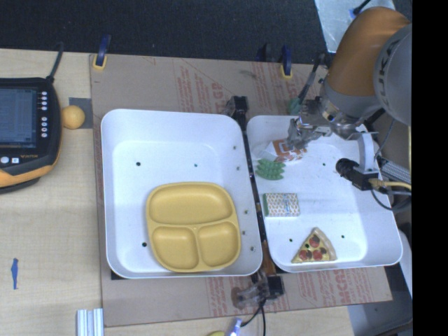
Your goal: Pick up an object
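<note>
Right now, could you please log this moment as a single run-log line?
gripper: over right bin, at white-orange item | grasp: unconfirmed | pizza slice, green leaf: untouched

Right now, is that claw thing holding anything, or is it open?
Gripper: low in the right bin, over an orange-and-white packet; open, shut or holding cannot be told.

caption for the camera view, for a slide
KUKA arm's gripper low over a white-and-orange packet in the right bin; a yellow divided tray sits in the left bin.
</note>
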